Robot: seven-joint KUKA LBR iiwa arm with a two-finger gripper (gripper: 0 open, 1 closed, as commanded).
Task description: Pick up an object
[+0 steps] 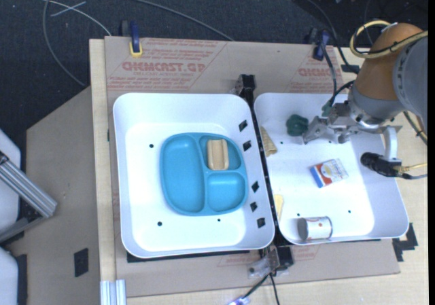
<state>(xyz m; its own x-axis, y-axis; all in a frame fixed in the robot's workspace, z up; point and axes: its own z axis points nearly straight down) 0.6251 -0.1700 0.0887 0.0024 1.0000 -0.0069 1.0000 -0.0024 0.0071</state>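
Desk with two white bins; right bin [380, 219] has the hand [314, 130] low, grip state unreadable. Green object [296, 124] just beside its tip (compact, axis unclear). Small box [329, 172] nearby lies slantwise.

arm [401, 73] cut off at right edge, end effector [319, 128] fingers too small to tell

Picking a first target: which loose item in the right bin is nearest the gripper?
The dark green lump, just left of the gripper; the box and can lie farther.
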